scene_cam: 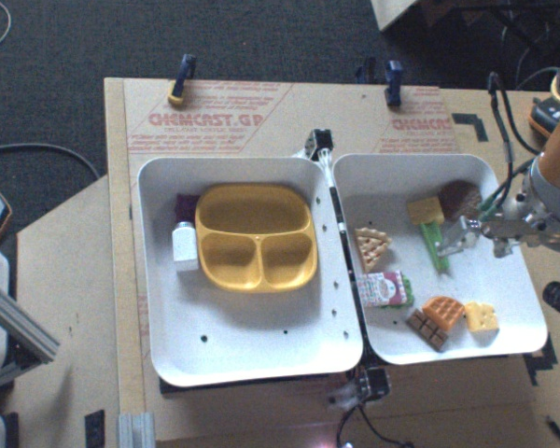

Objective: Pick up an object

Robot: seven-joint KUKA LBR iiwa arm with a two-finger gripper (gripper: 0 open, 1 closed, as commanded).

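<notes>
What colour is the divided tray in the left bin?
Yellow-orange, plain, seen in the camera view: the divided tray in the left bin.

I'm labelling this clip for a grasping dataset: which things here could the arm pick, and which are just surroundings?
Candidates to pick:
- green plastic stick, nearest the gripper
- yellow block
- brown rounded lump
- waffle-patterned wedge
- pink and green carton
- orange waffle piece
- yellow cheese piece
- small white bottle
- yellow divided plastic tray

Surroundings:
- two white bins
- blue clamps
- brown board

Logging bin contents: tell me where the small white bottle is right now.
In the camera view, the small white bottle stands in the left bin, against the left edge of the yellow divided plate.
</notes>
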